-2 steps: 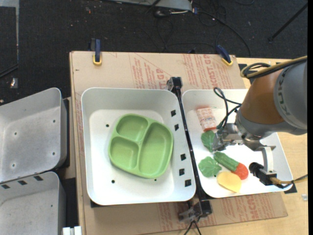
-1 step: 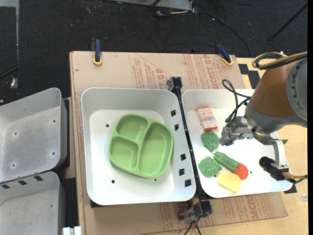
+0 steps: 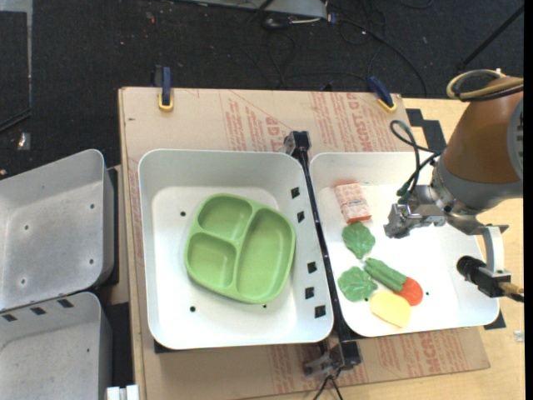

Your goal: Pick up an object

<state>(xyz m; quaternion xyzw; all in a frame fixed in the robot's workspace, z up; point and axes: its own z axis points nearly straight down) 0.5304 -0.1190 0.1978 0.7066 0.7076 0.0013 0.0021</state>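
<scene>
In the right bin (image 3: pixel 466 307) lie several small items: a pink-and-white packet (image 3: pixel 352 201) at the back, a green leaf (image 3: pixel 360 239) below it, a second green leafy piece (image 3: pixel 356 284), a green-and-red vegetable (image 3: pixel 394 278) and a yellow piece (image 3: pixel 391 309) at the front. My gripper (image 3: pixel 401 222) hovers over the bin's middle, just right of the upper leaf and above the vegetable. Nothing shows between its fingers.
The left bin (image 3: pixel 162 307) holds a green divided plate (image 3: pixel 241 247). A black divider with clamps runs between the bins. Grey metal panels (image 3: pixel 50 223) lie off the bench at the left. The arm's orange band (image 3: pixel 491 123) looms over the right bin's far corner.
</scene>
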